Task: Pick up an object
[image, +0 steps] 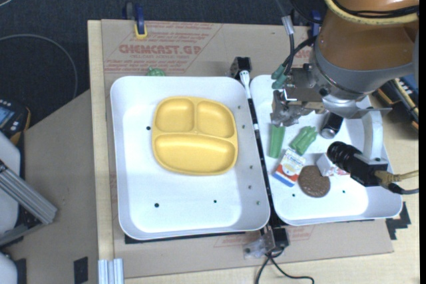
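My gripper (285,114) hangs low over the left part of the right bin (346,209), under the grey and orange arm. Just in front of it a flat green stick (276,141) lies lengthwise on the bin floor, its far end close to the gripper tip. To the right of the stick lies a ribbed green piece (303,140). Nearer the front are a small white, red and blue packet (289,167) and a brown round disc (313,181). Nothing can be seen held in the gripper.
The left bin (133,196) holds a yellow divided plate (195,135) at its middle. A black rail (251,110) runs between the two bins. Both bins rest on a cardboard sheet (173,43) with a blue and yellow clamp (139,18) at its back edge.
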`<state>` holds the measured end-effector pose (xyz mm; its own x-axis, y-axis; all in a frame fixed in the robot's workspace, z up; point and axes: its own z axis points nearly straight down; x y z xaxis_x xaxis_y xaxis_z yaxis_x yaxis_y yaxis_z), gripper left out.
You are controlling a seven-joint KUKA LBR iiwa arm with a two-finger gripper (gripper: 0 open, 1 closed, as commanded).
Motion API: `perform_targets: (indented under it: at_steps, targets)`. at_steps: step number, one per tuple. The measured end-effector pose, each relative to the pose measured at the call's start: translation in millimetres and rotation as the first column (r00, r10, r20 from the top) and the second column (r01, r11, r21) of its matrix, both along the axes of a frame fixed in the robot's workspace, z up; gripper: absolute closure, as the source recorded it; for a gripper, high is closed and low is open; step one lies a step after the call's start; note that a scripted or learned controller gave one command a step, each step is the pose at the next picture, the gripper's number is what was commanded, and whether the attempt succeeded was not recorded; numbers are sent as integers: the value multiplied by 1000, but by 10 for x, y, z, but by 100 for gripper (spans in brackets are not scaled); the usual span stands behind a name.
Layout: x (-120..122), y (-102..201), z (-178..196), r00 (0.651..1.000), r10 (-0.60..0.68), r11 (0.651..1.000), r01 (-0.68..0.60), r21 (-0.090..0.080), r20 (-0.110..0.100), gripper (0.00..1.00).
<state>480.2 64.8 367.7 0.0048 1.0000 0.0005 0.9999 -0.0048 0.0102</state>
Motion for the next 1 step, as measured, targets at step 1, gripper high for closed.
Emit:
perform_targets:
  at_steps: [1]
  targets:
    - [-1,363,743,1000,9,1000,-9,2,0,100]
